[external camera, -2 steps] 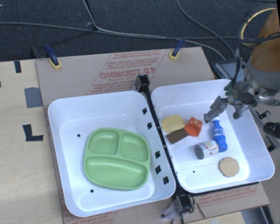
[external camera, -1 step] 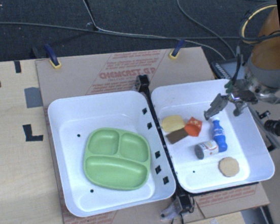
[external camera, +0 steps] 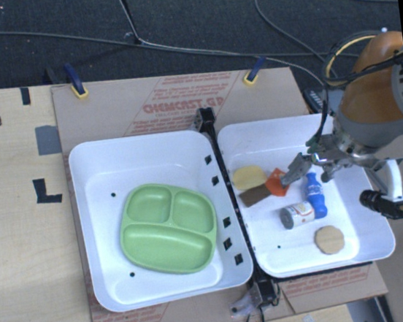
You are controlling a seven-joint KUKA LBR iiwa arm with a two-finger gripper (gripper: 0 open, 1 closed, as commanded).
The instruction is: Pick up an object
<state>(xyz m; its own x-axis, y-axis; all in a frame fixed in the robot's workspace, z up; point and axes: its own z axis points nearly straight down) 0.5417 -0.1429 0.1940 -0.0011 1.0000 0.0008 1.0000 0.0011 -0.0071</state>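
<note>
Objects for picking lie in the right bin, the nearer-to-arm of two shallow white bins set side by side on a cardboard-covered bench. A blue bottle lies roughly lengthwise near the bin's centre, its upper end just beside the gripper. Touching or just beside its lower end is a small grey-capped jar with a red-and-white label, lying on its side. To the left, an orange block sits against a dark brown piece, and a pale yellow rounded item rests just above the brown piece. A tan disc lies apart from the others, near the bin's front edge. The left bin holds a green divided plate with three compartments, tilted slightly across the bin floor. The arm, grey with an orange band, reaches in from the right; the gripper hangs low over the right bin, between the orange block and the top of the blue bottle. Its fingers appear spread, one toward the block and one toward the bottle, with nothing visibly clasped between them. Black cables cross the dark floor beyond the bench.
</note>
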